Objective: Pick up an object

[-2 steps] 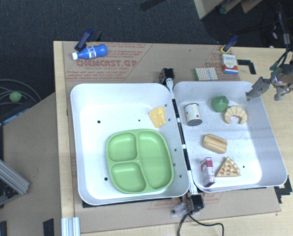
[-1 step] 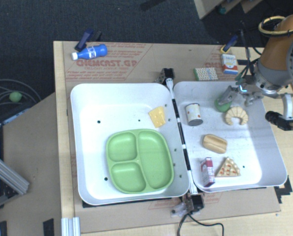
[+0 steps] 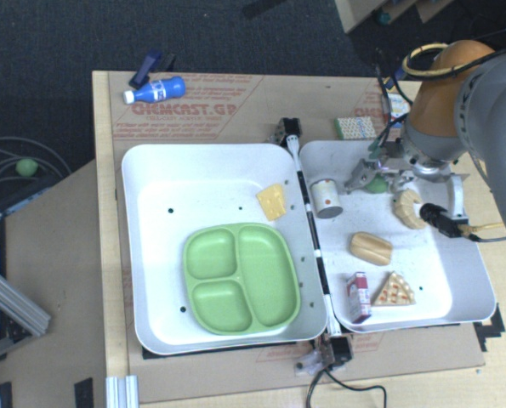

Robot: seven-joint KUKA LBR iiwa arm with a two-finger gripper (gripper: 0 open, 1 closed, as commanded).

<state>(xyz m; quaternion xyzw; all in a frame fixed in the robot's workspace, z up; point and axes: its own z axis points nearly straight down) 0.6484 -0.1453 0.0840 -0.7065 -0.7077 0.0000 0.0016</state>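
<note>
The gripper [image 3: 380,172] hangs low at twelve o'clock in the right bin [image 3: 469,300], fingers apart over a small green object [image 3: 377,184]. Judged from here, it should centre on that, descend straight, close fully, and avoid the metal can [image 3: 325,197] at nine o'clock.

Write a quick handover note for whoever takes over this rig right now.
Tool: low over the right white bin, at its far end; grip unclear, nothing seen held.
Right bin: grey metal can, tan bread roll, pizza slice toy, small red can, pale banana-like piece.
Left white bin: green divided plate, yellow cheese wedge.
Done: nothing lifted. Left: grasp and lift one object.
</note>
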